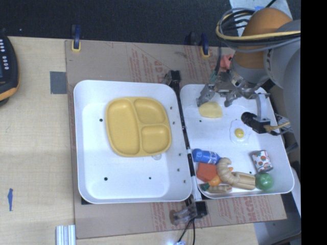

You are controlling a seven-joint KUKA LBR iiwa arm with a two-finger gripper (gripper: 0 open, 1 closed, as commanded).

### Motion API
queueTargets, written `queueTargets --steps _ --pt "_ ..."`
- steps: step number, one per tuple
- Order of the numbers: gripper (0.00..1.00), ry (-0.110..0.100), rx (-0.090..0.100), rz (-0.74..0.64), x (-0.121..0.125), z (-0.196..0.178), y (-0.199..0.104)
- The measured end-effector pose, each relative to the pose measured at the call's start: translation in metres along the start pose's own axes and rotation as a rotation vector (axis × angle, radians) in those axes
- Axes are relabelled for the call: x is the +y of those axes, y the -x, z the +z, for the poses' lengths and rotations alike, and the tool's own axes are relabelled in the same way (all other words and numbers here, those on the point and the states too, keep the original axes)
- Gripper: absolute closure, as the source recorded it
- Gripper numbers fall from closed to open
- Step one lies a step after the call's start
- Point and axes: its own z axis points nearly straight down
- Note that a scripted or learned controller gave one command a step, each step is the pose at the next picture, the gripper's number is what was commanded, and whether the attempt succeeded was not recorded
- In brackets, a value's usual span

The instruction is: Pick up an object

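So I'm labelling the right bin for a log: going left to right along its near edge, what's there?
Blue bottle → red block → wooden figure → small can, with the green ball just below it.

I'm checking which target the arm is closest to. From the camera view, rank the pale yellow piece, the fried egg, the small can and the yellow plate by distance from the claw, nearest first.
1. Pale yellow piece: right under the claw, top of the right bin.
2. Fried egg: mid right bin.
3. Small can and yellow plate: too close to call; the can lies at the right bin's lower right, the plate in the left bin.
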Motion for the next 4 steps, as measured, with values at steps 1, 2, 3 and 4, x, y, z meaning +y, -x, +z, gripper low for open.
queueTargets --steps 1,2,3,4 --pt "0.00 0.005 -0.004 0.002 0.001 0.056 -0.001" --pt "0.00 0.011 -0.004 0.008 0.001 0.053 0.023" --pt "1.00 0.011 -0.004 0.006 0.002 0.041 0.023" --pt "0.00 0.011 -0.004 0.006 0.002 0.042 0.023"
